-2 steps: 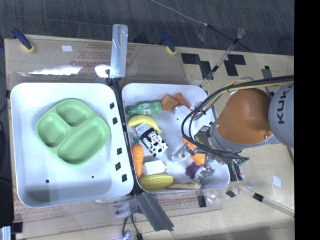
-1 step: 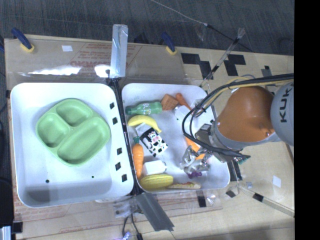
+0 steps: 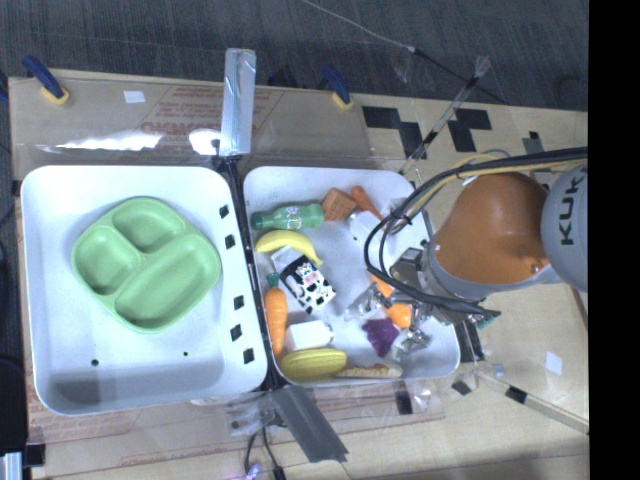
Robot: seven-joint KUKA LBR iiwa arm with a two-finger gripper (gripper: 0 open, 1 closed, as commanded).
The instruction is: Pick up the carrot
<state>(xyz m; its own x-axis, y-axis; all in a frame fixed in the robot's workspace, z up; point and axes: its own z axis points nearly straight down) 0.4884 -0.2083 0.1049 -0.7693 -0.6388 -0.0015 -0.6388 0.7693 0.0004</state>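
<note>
Orange-banded wrist looms closest to my lens, the gripper beneath it low in the right bin, toward that bin's right wall. Jaws: I cannot tell whether apart or together; cables and wrist mask them. Carrot lies lengthwise against the right bin's left wall, between banana and yellow piece, well apart from the gripper. Wall contact probably leaves little clearance for a grasp.

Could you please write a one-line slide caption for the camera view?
Gripper low in the right bin, across the clutter from the carrot lying by its left wall.
</note>
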